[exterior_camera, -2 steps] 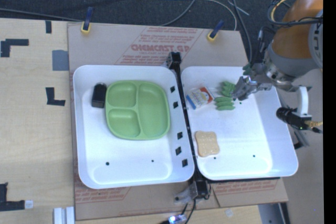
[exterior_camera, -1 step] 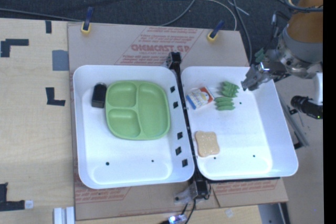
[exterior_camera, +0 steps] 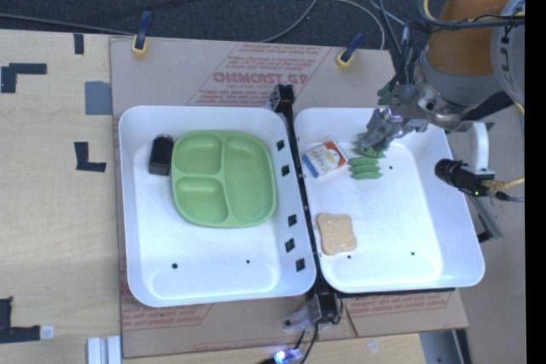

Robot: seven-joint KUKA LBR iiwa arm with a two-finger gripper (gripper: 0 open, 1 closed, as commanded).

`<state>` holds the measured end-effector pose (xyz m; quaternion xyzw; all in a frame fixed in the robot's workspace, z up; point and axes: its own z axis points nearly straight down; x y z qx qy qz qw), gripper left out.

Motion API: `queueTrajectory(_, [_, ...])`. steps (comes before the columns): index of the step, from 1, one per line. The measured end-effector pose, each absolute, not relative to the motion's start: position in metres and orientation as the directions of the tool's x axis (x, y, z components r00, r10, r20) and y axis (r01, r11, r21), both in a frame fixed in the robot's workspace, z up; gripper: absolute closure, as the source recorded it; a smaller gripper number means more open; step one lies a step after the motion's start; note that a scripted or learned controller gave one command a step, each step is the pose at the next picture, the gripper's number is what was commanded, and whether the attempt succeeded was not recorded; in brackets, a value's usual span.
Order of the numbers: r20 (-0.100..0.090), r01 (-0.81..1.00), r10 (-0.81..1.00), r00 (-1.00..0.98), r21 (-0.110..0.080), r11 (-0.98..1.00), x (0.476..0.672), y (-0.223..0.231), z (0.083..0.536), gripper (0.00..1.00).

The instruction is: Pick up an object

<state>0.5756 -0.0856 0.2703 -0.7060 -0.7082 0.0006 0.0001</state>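
My gripper hangs low over the back of the right bin, just above and right of a green pea pod. The pod lies on the bin floor below the fingertips; nothing shows between them. A small white, blue and red packet lies to the left of the pod. A slice of toast rests nearer the front of the same bin.
The left bin holds a green divided plate with a black block at its left edge. A black divider strip runs between the bins. Cables trail across the dark floor behind the bench.
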Motion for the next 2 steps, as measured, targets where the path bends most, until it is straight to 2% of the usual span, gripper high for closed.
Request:
queueTrajectory(1, [0.0, 1.0, 1.0, -0.004, -0.001, 0.004, 0.588, -0.036, 0.271, 1.0])
queueTrajectory(2, [-0.001, 1.0, 1.0, -0.002, -0.002, 0.002, 0.6, 0.012, 0.249, 1.0])
